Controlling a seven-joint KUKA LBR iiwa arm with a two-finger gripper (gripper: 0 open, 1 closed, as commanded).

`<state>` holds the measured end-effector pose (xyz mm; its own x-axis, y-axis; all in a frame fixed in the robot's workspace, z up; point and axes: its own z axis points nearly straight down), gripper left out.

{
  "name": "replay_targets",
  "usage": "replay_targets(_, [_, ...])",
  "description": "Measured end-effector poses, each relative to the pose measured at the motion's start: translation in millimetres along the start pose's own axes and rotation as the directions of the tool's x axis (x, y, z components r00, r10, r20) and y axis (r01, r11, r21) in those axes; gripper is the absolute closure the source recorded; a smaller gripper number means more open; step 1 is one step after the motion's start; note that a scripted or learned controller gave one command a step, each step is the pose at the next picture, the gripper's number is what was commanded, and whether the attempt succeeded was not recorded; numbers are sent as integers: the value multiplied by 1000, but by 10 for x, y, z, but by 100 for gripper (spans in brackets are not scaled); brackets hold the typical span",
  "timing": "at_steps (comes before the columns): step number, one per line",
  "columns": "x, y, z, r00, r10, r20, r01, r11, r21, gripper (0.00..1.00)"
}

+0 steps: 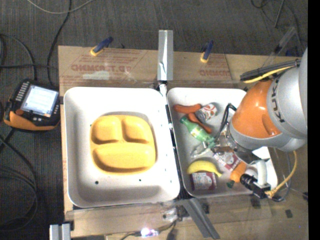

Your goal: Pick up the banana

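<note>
- Here, in the right bin (176,149): banana (204,167), yellow, lying roughly crosswise, toward 7 o'clock from the bin's middle, near the front wall.
- Just at 6 o'clock of the banana, touching it: a dark red can (203,181), on its side.
- At 1 o'clock of the banana, near but apart from it: gripper (216,145), low among clutter at the bin's middle, under the grey and orange arm (260,116) reaching in from 3 o'clock.
- Jaws: cannot tell whether apart or together, hidden by the wrist and the clutter around it; nothing seen clamped.
- At 12 o'clock of the banana: a green bottle (194,126), lying slantwise, its far end near an orange-red sausage-shaped toy (187,107) by the back wall.
- Just at 3 o'clock of that toy: a small white patterned cup (212,110).
- At 3 o'clock of the banana: a small orange bottle (238,171), tilted.
- In the left bin (75,134): a yellow divided plate (123,143), centred, flat.
- Well away at 9 o'clock, off the bench: a hand controller (34,105) with a lit screen.
</note>
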<state>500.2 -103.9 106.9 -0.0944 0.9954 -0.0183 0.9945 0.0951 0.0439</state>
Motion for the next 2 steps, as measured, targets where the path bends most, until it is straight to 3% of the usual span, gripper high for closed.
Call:
replay_targets(1, [-57,-55,100,987,-159,0,159,987,5,0])
replay_targets(2, [-82,-27,-8,988,-156,3,156,988,0,100])
